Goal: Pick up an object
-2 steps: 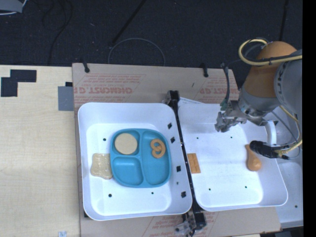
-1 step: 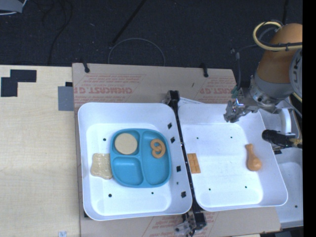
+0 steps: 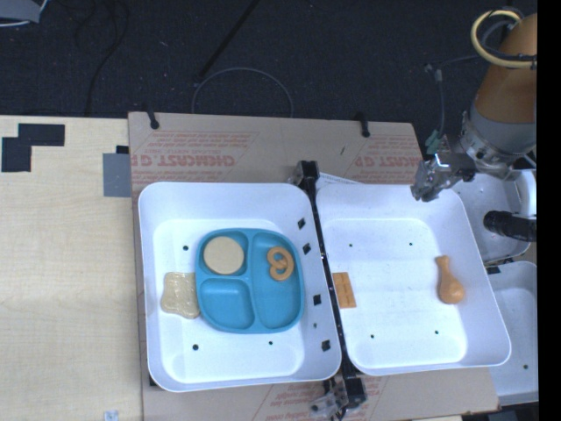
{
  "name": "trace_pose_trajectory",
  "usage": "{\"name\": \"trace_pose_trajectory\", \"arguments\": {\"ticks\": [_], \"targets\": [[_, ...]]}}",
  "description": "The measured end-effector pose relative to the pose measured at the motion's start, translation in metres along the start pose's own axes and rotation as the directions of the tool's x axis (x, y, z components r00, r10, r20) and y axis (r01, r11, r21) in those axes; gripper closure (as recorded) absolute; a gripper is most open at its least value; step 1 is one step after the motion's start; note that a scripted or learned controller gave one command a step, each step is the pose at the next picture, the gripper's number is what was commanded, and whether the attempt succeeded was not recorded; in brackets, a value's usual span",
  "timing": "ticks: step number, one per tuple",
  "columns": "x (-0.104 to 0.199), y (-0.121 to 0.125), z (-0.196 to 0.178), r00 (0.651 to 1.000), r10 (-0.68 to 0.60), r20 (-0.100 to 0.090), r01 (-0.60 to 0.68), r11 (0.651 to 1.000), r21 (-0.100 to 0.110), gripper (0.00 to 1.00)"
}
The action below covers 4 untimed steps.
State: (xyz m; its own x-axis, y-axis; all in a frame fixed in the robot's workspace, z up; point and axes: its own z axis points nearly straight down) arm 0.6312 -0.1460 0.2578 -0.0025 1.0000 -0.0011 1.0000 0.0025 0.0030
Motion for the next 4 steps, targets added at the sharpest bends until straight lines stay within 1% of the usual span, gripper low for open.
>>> {"name": "trace_pose_trajectory", "arguments": {"ticks": [1,2,3,4], "targets": [[0.058,0.000,-0.002,1.000,-0.001,-0.003,0.001,1.000,0.006,1.00],[0.112,-0.005,-0.005,1.000,-0.002,-0.003,0.002,1.000,0.006,1.00],[0.171,-0.009,0.010,1.000,-0.002,-0.003,0.002,1.000,0.008,1.00],[0.227,-0.013,0.009,1.000,-0.002,-0.003,0.002,1.000,0.007,1.00]]}}
